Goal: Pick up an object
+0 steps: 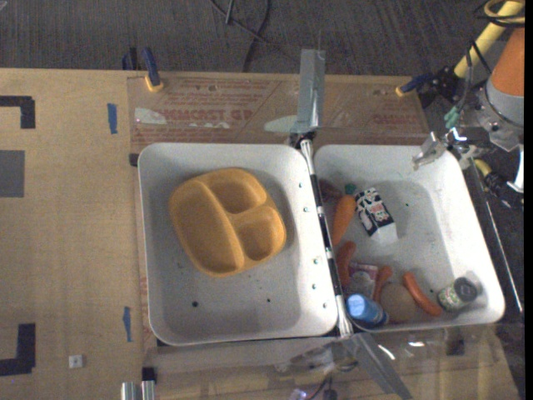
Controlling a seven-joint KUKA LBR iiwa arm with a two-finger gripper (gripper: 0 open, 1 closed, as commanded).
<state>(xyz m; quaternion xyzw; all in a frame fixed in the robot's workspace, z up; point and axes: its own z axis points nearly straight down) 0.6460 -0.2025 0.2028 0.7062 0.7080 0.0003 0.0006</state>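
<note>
Camera view: two-finger gripper (433,150) over upper right corner of right shallow white bin (433,215), fingers' state impossible to tell, nothing visibly held. Below, in that bin: orange plastic carrot (343,215) beside small black-and-white milk carton (375,212); blue-lidded cup (361,308) near front wall. Yellow three-compartment plate (226,220) lying in left white bin (166,307).

I see the arm (510,73) cut off by the right edge, and the gripper (435,147) too blurred to read. The jumble in the right bin's (433,190) front corner is indistinct.
</note>
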